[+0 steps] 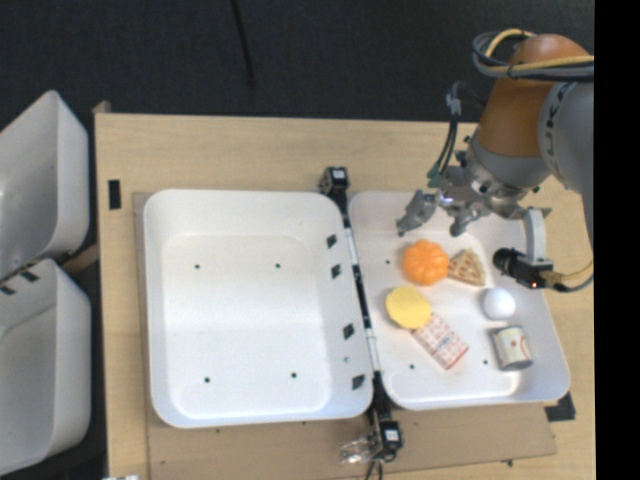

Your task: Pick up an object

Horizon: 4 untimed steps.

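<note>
Tool [438,213] is seen over the far end of the right bin [400,383], fingers spread wide, nothing held between them. It hangs just above an orange ball [426,262], apart from it. A wedge-shaped pizza-slice toy [467,267] lies touching the ball's right side. A yellow round piece [408,307] sits below the ball, with a patterned flat packet [440,342] just beside it. A white ball [498,303] and a small can [511,348] on its side are placed near the right wall. Left bin [160,298] stands alongside on the bench [250,133].
</note>
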### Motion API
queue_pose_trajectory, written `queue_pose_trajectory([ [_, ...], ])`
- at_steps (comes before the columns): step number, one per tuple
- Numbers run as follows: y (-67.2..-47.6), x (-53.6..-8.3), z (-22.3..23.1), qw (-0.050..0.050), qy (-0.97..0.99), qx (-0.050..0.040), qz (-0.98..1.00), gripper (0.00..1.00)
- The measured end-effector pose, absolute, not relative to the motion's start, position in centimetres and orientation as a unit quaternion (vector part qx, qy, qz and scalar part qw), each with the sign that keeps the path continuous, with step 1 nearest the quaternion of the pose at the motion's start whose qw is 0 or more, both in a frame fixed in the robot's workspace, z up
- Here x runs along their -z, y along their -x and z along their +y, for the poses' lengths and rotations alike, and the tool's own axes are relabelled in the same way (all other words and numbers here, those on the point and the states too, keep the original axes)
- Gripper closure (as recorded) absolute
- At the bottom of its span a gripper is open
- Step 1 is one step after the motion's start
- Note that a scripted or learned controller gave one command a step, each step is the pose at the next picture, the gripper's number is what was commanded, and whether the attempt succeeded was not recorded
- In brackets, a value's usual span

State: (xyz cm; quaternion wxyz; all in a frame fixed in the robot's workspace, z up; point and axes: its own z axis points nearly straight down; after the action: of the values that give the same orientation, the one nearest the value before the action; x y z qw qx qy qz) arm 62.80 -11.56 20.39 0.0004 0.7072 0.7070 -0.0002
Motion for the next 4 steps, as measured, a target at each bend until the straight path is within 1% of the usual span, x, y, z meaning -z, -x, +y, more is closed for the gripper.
queue_pose_trajectory([
  [1, -64.6, -9.5, -9.8, -0.003, -0.706, 0.0029, 0.708, 0.0],
  [2, -68.9, -10.0, -13.0, -0.005, -0.707, 0.0022, 0.707, 0.0],
  [3, -68.9, -11.2, -13.2, 0.0, -0.706, 0.0029, 0.709, 1.0],
  [4, -67.0, -13.6, -13.1, -0.002, -0.705, 0.004, 0.709, 1.0],
])
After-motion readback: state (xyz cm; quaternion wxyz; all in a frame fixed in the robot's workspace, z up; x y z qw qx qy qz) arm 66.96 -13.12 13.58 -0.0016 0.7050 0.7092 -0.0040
